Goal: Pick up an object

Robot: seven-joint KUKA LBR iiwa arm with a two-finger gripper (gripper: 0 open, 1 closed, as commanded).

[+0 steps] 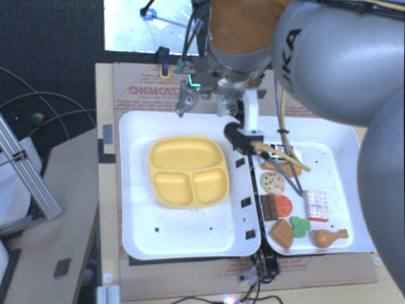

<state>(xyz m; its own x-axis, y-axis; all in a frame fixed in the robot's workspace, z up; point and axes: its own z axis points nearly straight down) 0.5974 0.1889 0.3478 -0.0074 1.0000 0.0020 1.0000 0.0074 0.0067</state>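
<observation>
Yellow plate [188,156] nearest, just camera-ward of my gripper [204,104], in left bin [139,233]; my fingers [182,104] apart, nothing between.

The one camera was fixed above the table [103,94] and looked down on it at a slant. It was near enough that the left bin [136,220] and the right bin [342,151] took the middle of the picture. The grey arm [329,49] stood large at the upper right, nearer to the lens than the bins.
</observation>
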